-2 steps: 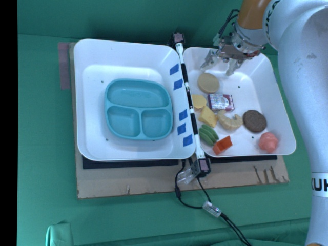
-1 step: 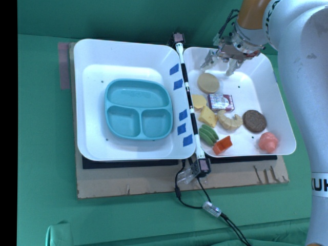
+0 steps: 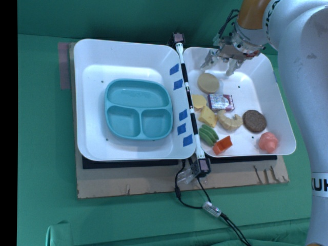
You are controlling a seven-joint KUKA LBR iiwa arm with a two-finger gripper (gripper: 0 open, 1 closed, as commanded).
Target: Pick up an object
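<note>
One tan disc (image 3: 208,82) lay nearest the end effector (image 3: 219,65), flat in the right bin (image 3: 266,81) at its far end. It looked like light, stiff toy food, probably a bit slick, so I'd pinch it across the rim. The fingers were spread apart, holding nothing, just above it. A packet (image 3: 221,102), cheese (image 3: 207,116) and brown patty (image 3: 254,121) sat nearer. The teal tray (image 3: 138,109) was in the left bin (image 3: 92,60).

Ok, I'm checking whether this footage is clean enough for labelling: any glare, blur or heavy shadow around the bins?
Camera view: lighting is even and soft, with mild sheen on the white right bin and teal tray. Shadows are faint. The toy foods, such as the brown patty, look reasonably sharp. The claw is slightly soft, as is the arm.
</note>
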